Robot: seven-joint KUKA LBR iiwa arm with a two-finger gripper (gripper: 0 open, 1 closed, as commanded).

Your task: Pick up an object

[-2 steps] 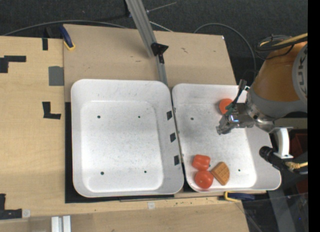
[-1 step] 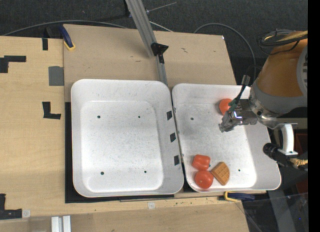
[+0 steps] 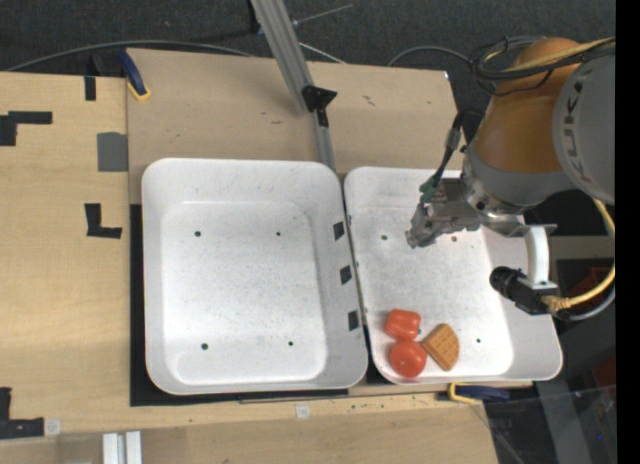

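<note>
From the fixed camera above, a pale wooden tabletop (image 3: 60, 202) carries two shallow white plastic bins side by side. The left-hand white bin (image 3: 170, 182) sits near the middle of the picture, its speckled floor marked by a few small dark dots. The right-hand white bin (image 3: 520, 352) lies just beside it, their rims touching or nearly so along a seam fitted with small dark clips. The grey arm with its orange band (image 3: 535, 92) reaches in from the right and hangs over the upper half of the right-hand bin, and its two-finger gripper (image 3: 422, 232) points down and to the left above the bin floor; whether the jaws are released or clenched cannot be told from this angle, and nothing can be seen between them. Three small things lie close together near the front edge of the right-hand bin, well apart from the gripper: a small red-orange rounded piece (image 3: 403, 324), a round red tomato-like ball (image 3: 407, 358) just below it and touching or nearly touching it, and a tan, waffle-textured biscuit-shaped piece (image 3: 441, 346) just to their right. A slanted grey metal rail (image 3: 280, 27) runs from the top edge down towards the gap between the bins.
</note>
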